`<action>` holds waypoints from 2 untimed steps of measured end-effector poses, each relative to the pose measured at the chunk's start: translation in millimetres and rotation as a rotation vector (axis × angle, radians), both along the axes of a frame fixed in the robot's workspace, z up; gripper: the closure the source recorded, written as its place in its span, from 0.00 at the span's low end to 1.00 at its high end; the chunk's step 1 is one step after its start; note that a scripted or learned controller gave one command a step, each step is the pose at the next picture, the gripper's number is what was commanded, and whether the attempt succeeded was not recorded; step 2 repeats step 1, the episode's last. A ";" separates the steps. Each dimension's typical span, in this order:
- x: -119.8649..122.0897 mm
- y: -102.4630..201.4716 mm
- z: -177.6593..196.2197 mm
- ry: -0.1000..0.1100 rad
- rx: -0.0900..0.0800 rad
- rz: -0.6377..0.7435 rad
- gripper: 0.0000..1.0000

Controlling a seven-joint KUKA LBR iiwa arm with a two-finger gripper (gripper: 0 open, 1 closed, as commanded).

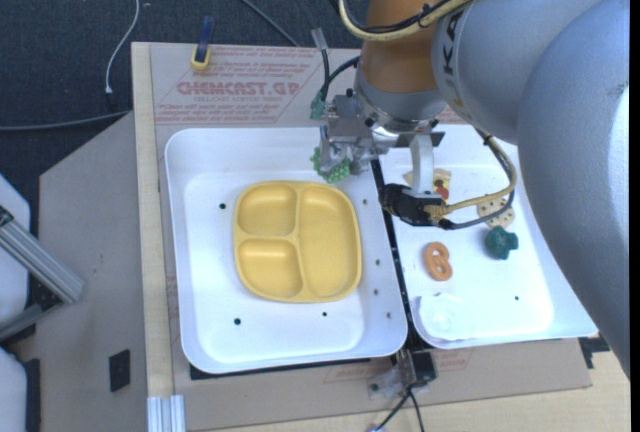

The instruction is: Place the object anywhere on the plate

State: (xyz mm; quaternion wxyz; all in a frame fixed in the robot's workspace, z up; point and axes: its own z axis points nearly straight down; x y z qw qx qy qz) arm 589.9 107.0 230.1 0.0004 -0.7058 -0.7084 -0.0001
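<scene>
A yellow three-compartment plastic plate (297, 241) is seen in the left white bin (190, 220). At its one o'clock, just off the rim, the gripper (335, 162) is closed around a small green object (331, 164). In the right white bin (530, 315) lie an orange ring-shaped piece (437, 260) and a teal lump (500, 241), well apart from the plate.
</scene>
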 end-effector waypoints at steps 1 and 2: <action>0.2 -1.6 0.3 0.000 0.000 -0.002 0.00; 0.2 -1.6 0.3 0.000 0.000 -0.002 0.00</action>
